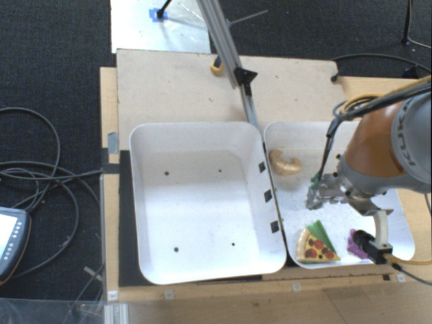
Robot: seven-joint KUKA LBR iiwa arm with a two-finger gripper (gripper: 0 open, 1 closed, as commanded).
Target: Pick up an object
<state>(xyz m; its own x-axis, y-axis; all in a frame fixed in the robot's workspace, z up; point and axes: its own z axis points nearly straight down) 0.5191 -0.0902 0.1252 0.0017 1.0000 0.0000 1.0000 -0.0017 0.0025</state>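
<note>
Dark carpet surrounds a pale wooden counter [175, 86], with black cables looping on the floor at the left and a screened handheld device [10, 238] cut off by the left edge. On the counter sit two shallow white bins of smooth plastic with rounded corners. The left bin [196, 201] shows only a few small dark dots on its floor. The right bin [290, 137] holds a tan, curved croissant-shaped toy [285, 163] near its upper left, a flat pizza-slice toy [317, 245] with red spots and a green edge at the bottom, and a small purple object [354, 241] just beside it, partly hidden. The grey and orange arm [378, 144] reaches in from the right; its gripper [317, 196] hangs above the bin floor, between croissant and pizza. Whether the jaws are open or closed cannot be made out.
</note>
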